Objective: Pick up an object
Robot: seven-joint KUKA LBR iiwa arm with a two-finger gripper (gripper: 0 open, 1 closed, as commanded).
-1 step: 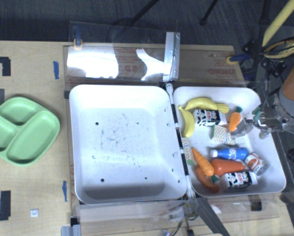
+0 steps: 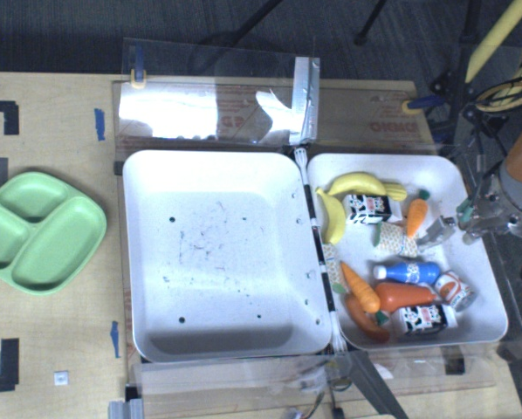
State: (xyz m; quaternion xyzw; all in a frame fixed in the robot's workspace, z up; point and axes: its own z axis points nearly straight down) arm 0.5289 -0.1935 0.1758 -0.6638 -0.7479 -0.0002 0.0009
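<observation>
The right bin holds a jumble of things. Two yellow bananas lie at its back left, with a black-and-white carton and a small carrot beside them. Toward the front lie a blue-and-white bottle, an orange bottle, a long carrot, a small can and a second carton. My gripper hangs over the bin's right side, just right of the small carrot. The grey arm with its orange band reaches in from the right edge.
The left bin sits beside the right one, sharing a middle wall. A green divided plate rests on the bench at the far left. A clear plastic panel stands behind the bins. Cables and stands crowd the right rear.
</observation>
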